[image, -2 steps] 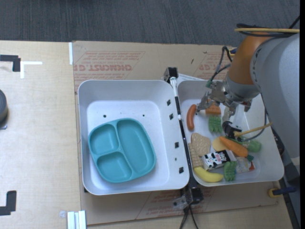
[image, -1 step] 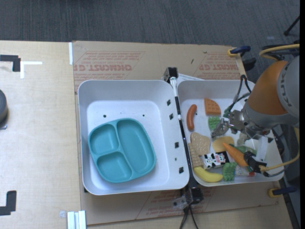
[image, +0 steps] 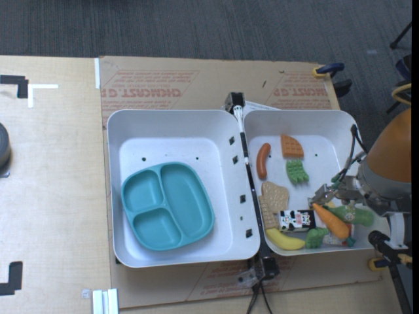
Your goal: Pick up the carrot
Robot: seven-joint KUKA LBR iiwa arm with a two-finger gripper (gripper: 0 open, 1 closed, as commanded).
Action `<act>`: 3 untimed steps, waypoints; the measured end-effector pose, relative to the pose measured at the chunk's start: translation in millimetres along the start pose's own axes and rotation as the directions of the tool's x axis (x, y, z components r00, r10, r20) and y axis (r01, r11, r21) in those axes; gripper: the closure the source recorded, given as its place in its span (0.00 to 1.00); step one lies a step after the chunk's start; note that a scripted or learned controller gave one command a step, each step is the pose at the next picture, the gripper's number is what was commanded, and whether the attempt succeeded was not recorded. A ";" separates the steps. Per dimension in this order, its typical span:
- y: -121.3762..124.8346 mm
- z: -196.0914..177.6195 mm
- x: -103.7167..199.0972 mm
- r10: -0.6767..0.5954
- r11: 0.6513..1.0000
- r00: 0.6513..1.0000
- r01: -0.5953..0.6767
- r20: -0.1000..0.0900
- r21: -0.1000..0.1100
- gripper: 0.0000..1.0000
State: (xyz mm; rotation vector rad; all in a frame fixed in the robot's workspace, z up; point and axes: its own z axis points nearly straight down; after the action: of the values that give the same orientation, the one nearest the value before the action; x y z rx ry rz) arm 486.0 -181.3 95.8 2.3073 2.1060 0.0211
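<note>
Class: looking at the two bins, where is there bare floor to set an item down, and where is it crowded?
Bare: left bin floor above the teal tray; right bin floor beside the waffle. Crowded: its lower part, around the carrot, banana and gripper.

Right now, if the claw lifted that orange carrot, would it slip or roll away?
The carrot looks smooth, tapered and rigid, so it might slide out of the gripper. Probably light, like a toy. If nudged, the banana and broccoli beside it would likely stop it rolling.
</note>
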 end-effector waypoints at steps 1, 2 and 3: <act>-6.1 1.1 43.6 -0.168 0.986 0.986 0.168 0.002 0.004 0.00; 0.4 -0.2 -4.8 -0.552 0.834 0.834 0.552 0.003 -0.003 0.00; -9.6 2.3 57.2 -0.242 0.970 0.970 0.242 -0.003 0.011 0.00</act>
State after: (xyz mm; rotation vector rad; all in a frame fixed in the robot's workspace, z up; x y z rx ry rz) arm 481.6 -123.5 93.2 2.0390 2.3774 0.0068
